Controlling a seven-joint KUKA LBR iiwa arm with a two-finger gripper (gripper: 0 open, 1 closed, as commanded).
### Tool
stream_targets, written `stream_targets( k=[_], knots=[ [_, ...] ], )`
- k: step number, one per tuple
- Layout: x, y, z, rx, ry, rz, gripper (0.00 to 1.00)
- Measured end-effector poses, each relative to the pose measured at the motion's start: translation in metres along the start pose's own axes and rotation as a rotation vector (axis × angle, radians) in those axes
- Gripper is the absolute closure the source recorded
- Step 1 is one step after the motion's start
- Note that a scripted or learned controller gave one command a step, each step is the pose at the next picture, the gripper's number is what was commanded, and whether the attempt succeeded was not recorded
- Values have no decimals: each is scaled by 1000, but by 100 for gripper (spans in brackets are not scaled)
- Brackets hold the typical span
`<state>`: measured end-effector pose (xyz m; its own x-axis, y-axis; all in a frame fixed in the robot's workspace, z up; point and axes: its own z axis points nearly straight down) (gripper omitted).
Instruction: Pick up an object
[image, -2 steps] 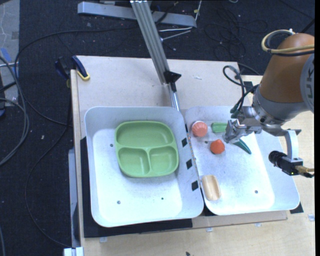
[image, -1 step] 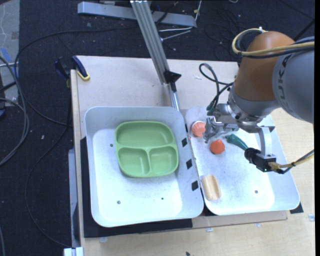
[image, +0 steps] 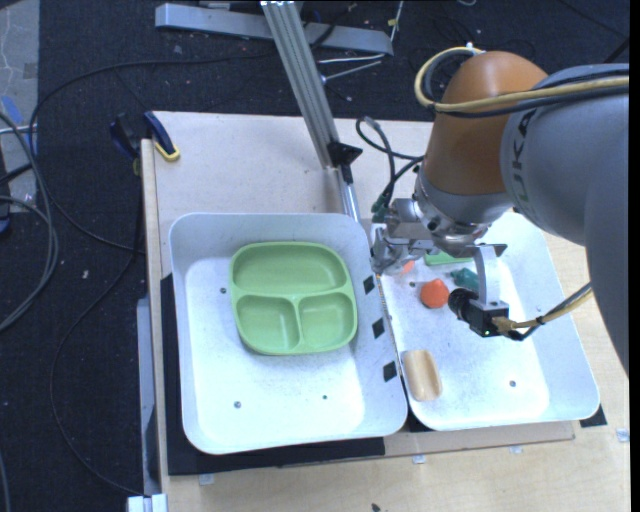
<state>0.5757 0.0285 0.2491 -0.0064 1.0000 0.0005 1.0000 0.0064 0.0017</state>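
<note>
Camera view puts the fingers (image: 420, 262) low in the right bin (image: 520, 390), under the grey wrist and its orange band (image: 480, 120); the wrist housing covers them, so I cannot tell how far apart they are or whether anything sits between them. Just at 5 o'clock from them lies a small orange ball (image: 433, 293), apart from the metal as far as can be seen. At 3 o'clock a green object (image: 462, 274) peeks out, half hidden by the wrist, its shape hard to make out. Further off at 6 o'clock lies a tan bread roll (image: 422, 374), near the bin's left wall. A black camera unit (image: 478, 312) hangs on a bracket beside the wrist, with a yellow cable (image: 560, 305) running off to 3 o'clock.

One green divided plate (image: 295, 297), with three compartments, lies in the left bin (image: 250, 410). Both white bins rest on a pale counter (image: 240, 160). An aluminium pole (image: 305, 80) slants in from 12 o'clock. Around the counter is a dark floor (image: 70, 300) with black cables (image: 60, 220).
</note>
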Motion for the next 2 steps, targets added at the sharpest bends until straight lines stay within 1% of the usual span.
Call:
stream_targets(
  k=[1,2],
  knots=[
    [44,9,4,1,0,0,100],
    [41,9,4,2,-1,3,0]
  ],
)
